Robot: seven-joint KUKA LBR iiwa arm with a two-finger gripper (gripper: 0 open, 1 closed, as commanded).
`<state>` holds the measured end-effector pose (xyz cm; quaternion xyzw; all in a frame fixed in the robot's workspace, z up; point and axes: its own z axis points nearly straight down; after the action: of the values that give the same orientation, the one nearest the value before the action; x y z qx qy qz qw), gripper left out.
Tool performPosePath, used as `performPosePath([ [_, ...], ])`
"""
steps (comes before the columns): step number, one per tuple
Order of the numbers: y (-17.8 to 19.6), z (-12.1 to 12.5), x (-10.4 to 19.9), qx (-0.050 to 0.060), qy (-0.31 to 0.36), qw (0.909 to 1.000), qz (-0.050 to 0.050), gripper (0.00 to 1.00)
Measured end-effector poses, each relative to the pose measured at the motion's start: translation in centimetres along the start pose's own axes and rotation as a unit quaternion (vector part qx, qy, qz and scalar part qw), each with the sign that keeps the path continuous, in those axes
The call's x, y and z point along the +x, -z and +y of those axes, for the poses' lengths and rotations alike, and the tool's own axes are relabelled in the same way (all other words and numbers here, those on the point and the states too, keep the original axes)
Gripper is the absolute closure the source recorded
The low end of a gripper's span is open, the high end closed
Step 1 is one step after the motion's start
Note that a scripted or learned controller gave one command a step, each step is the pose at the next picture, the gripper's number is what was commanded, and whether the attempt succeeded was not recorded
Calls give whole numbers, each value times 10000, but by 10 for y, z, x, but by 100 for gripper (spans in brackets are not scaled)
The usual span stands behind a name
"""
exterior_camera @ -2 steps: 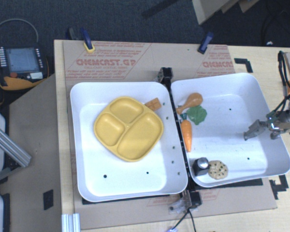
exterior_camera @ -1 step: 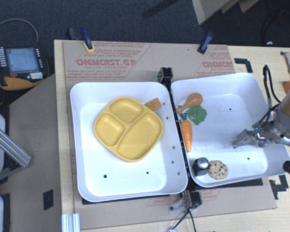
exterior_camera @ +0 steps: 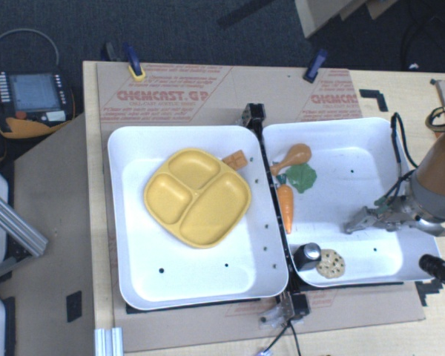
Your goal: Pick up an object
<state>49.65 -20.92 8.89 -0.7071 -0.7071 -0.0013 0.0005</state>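
Nearest the camera, at about five o'clock in the right bin (exterior_camera: pixel 371 136), a cookie (exterior_camera: pixel 330 263) lies just beside a small dark, round thing (exterior_camera: pixel 307 254). At three o'clock the gripper (exterior_camera: pixel 354 225) hangs low over bare bin floor with nothing between its fingers; whether they are spread cannot be told. Farther off, near eleven o'clock, lie the carrot (exterior_camera: pixel 285 208), green leaf (exterior_camera: pixel 302 177) and orange spoon (exterior_camera: pixel 292 157). This looks like the approach step: next comes choosing a target and lining up over it. The yellow plate (exterior_camera: pixel 197 196) fills the left bin (exterior_camera: pixel 133 221).
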Motion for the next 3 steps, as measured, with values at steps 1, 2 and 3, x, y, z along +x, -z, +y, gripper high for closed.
performPosePath([
  [1,17,5,1,-65,12,10000,0,100],
  [2,77,7,0,-2,5,10000,-21,100],
  [3,130,9,0,-33,10,10000,-33,100],
])
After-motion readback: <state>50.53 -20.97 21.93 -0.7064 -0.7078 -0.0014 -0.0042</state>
